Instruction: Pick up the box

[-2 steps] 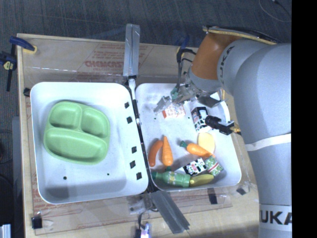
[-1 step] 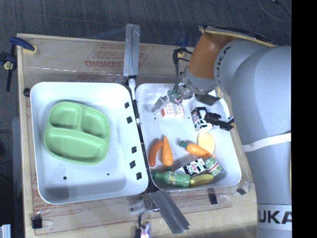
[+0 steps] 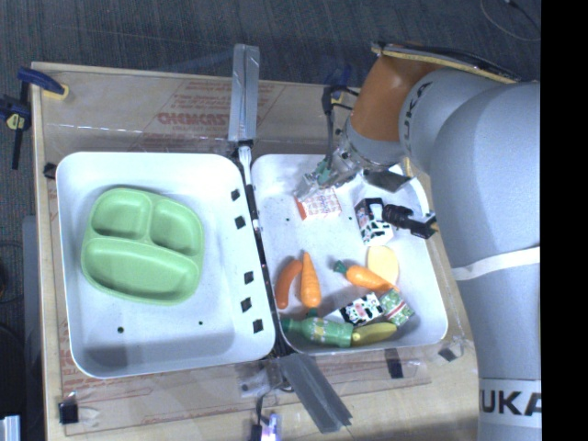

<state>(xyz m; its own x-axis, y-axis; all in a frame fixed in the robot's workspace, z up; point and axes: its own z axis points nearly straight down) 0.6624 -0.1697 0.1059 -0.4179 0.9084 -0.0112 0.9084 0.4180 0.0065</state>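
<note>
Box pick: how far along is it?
Done: the arm has reached into the right bin, and the gripper sits at the upper end of the red-and-white box. In hand: the approach or grasp; I can't tell if the box is gripped. Left: the lift, since the box lies on the bin floor, apart from the carrots and the green tray.

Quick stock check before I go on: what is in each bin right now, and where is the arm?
Bins: two, white, side by side on the bench.
Tray: one, green, three compartments, left bin.
Box: one, red and white, top of right bin.
Carrots: three, orange, middle of right bin.
Cow-print items: two, black and white, right bin.
Bottle: one, green, bottom edge of right bin.
Yellow piece: one, right bin.
Arm: grey, orange band, over the right bin.
Tool: just above the box.
</note>
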